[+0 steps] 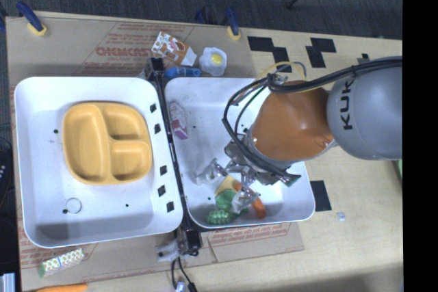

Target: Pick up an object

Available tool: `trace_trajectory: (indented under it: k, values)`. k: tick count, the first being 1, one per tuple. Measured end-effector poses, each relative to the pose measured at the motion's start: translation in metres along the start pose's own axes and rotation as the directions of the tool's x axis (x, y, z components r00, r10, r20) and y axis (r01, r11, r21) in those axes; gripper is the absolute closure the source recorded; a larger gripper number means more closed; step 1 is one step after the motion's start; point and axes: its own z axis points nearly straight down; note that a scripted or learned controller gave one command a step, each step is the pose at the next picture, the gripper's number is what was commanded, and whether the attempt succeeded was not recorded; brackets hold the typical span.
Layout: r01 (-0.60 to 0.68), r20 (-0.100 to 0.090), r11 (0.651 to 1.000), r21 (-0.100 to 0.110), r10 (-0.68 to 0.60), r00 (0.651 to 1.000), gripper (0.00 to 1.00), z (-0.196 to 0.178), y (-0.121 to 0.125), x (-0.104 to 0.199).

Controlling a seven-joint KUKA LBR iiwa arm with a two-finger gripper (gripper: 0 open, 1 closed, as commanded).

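Observation:
My gripper [241,193] reaches down into the front part of the right bin [205,96], under the orange band of the arm. Its metal fingers stand over a small heap of toy food: a green piece [225,202], another green piece [219,217], an orange carrot-like piece [258,207] and a yellow-orange bit [230,184]. The fingers sit among these pieces, and I cannot make out whether any piece is between them. A pink-and-white packet [178,118] lies at the bin's left wall.
The left bin [41,215] holds a yellow divided tray [107,141]. Behind the bins lie a patterned small box [166,46], a blue item [182,71] and a white-yellow egg-like piece [213,60]. A wrapped candy [61,261] lies at the front left.

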Motion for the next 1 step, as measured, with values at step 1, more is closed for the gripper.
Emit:
trace_trajectory:
  k: [1]
  values:
    - [0.645, 0.001, 0.764, 0.0, -0.645, 0.764, 0.0, 0.0001, -0.0095, -0.0411]
